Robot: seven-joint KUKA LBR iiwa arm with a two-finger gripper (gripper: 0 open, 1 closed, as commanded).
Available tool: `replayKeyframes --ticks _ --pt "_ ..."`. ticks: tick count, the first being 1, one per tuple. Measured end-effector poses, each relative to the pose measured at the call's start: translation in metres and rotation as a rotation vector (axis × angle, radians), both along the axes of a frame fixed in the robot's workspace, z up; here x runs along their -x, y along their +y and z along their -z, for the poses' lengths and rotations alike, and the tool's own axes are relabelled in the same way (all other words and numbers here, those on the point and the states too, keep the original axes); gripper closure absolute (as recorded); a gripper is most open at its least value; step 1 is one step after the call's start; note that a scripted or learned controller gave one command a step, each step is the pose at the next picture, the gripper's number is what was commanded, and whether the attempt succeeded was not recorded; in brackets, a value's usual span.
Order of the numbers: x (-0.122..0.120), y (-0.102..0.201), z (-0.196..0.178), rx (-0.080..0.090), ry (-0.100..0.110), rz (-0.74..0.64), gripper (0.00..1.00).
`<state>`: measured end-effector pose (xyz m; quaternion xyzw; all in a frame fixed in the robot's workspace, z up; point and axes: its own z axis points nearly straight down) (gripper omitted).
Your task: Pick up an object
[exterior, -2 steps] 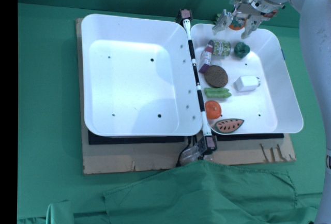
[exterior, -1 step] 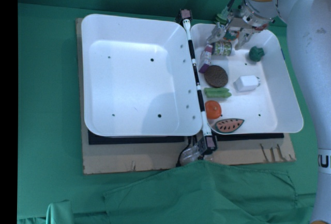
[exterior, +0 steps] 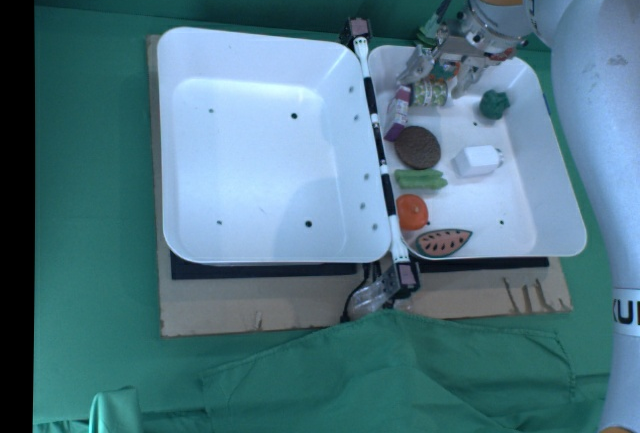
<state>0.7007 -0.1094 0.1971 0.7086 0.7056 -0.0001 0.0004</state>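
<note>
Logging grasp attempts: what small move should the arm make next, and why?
Probably close and lift a little. The gripper sits low in the right bin, its fingers spread on either side of a small can lying at the far end, so a test lift would show whether it is caught.

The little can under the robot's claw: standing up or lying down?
Lying down. The can rests on its side in the right bin, its label band facing up, beneath the gripper.

We see an evenly, brightly lit scene under soft overhead light. The white bins glare slightly, nearly washing out at 9 o'clock. Faint shadows pool under the arm at 2 o'clock. Small details look mildly soft.
</note>
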Motion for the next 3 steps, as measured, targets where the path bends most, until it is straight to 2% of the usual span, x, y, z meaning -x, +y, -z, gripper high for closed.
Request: replayKeyframes --ticks 1,2,3 --pt "-0.001 -0.001 -0.012 0.003 -0.002 0.002 1.0" --pt "-0.006 0.008 -0.066 0.001 -0.012 0.013 1.0" --pt "0.001 0.011 -0.127 0.001 -0.012 0.013 1.0"
